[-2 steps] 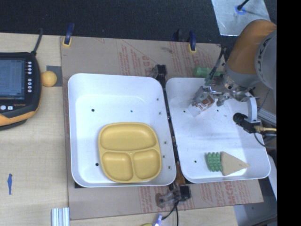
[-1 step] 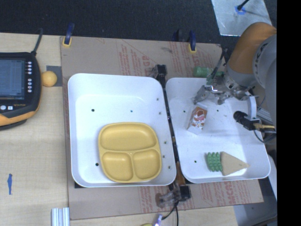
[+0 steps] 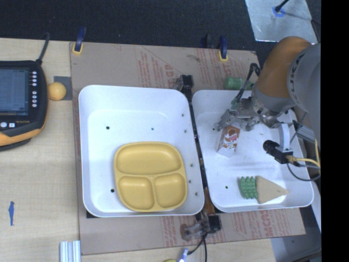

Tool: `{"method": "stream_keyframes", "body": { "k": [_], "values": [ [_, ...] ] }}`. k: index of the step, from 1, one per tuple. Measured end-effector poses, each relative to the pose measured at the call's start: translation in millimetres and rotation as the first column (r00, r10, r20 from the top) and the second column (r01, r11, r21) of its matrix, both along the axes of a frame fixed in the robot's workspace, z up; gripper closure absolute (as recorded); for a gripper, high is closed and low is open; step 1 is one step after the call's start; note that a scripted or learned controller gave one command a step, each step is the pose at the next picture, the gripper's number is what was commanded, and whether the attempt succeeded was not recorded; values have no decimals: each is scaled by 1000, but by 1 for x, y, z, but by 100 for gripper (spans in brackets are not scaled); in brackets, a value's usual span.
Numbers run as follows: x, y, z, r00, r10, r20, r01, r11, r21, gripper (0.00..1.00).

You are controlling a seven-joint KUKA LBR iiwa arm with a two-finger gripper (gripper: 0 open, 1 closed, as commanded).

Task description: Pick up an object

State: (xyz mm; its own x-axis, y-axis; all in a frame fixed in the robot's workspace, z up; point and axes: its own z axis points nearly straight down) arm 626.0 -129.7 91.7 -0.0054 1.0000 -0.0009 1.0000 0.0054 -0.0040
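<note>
The gripper [image 3: 233,120] is low in the right bin [image 3: 210,146], its metal fingers spread wide, with the top of a small white packet [image 3: 229,140] just beneath them. The packet has a red and brown print and lies tilted on the bin floor, touching or nearly touching the fingertips, but it is not clearly clamped between them, so the grasp looks not yet made. Closing and lifting are judged still to come.

Further from the packet, toward the near edge of the same bin, lie a green studded block [image 3: 247,186] and a tan wedge [image 3: 270,189], touching each other. Across the divider from the packet, the left bin [image 3: 92,124] holds a yellow divided tray [image 3: 150,174].
</note>
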Motion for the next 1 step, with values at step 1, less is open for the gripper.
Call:
{"method": "stream_keyframes", "body": {
  "k": [1],
  "values": [
    [6,5,0,1000,0,2,0,1000,-1,0]
  ]
}}
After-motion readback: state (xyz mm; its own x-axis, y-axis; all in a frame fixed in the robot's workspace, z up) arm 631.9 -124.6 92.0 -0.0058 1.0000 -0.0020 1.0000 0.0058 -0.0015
